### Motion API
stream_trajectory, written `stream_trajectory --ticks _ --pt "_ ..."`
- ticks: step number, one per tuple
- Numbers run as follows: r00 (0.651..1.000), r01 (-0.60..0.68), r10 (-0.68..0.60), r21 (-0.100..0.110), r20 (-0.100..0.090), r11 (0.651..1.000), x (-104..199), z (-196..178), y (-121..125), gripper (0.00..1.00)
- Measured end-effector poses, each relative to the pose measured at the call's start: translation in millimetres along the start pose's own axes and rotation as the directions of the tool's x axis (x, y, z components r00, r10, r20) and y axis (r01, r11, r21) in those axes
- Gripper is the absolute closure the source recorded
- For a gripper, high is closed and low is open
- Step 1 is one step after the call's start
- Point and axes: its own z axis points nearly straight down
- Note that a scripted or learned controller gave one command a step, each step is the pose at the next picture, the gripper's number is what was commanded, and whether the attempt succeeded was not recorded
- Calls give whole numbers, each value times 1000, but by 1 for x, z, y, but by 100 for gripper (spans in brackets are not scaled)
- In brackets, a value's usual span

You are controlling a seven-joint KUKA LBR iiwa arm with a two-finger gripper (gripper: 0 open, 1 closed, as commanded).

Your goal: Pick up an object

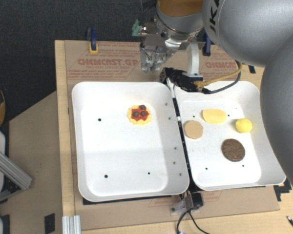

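1. My claw [151, 62] hung above the worktop [112, 62] behind the two bins, past the far rim of the left bin [88, 130], near the seam between them.
2. Claw state: fingers blurred and small, so I could not tell how far open they were; nothing visibly held between them.
3. Step, as I judged it: pre-grasp, no object picked yet; the claw sat over bare board, not over any item.
4. Left bin held one thing: a small yellow tart with red and dark topping [139, 114], lying in the far half, well apart from the walls.
5. Right bin [263, 174] held four: a tan round biscuit [194, 129] near the dividing rim, a pale yellow oval piece [214, 116] just beside it, a yellow lemon-like lump [243, 126] further right, and a dark brown round cookie [233, 149] nearer the camera.
6. Next move, my guess: swing forward over a bin, line up on one item, descend. The tart looked the nearest target; the flat biscuits would probably be harder to pinch.
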Motion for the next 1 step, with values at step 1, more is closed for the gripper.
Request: stream_trajectory --ticks 1 --pt "1000 -10 10 -12 2 1000 -12 -24 -10 100"
